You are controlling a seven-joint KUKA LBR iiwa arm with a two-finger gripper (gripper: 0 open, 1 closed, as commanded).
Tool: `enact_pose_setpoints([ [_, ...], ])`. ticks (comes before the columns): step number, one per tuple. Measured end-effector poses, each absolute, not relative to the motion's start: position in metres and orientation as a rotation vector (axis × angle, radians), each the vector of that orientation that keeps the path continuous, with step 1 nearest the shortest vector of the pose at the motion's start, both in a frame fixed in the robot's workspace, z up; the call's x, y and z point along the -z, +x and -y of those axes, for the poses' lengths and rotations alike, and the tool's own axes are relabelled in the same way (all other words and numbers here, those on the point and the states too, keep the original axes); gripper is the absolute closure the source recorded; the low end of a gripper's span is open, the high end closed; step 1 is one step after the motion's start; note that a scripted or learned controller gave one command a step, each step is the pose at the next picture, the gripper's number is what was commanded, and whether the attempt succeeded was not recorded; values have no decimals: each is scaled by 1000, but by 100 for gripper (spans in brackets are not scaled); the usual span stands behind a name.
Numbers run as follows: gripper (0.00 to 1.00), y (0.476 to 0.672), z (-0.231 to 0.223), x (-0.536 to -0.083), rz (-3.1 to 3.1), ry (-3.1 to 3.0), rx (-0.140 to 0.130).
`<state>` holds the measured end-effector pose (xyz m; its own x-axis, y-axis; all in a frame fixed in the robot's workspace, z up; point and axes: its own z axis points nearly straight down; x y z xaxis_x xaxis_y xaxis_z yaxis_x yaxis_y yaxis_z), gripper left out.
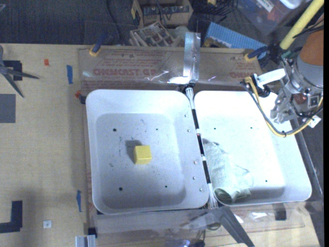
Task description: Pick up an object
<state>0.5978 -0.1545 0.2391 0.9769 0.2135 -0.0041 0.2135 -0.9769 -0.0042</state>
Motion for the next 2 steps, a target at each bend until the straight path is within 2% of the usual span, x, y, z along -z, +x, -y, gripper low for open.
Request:
enact_pose_setpoints([
  [1, 100, 545, 187, -262, 352, -3118, -5],
  [2, 100, 501, 184, -255, 334, -3121, -4],
])
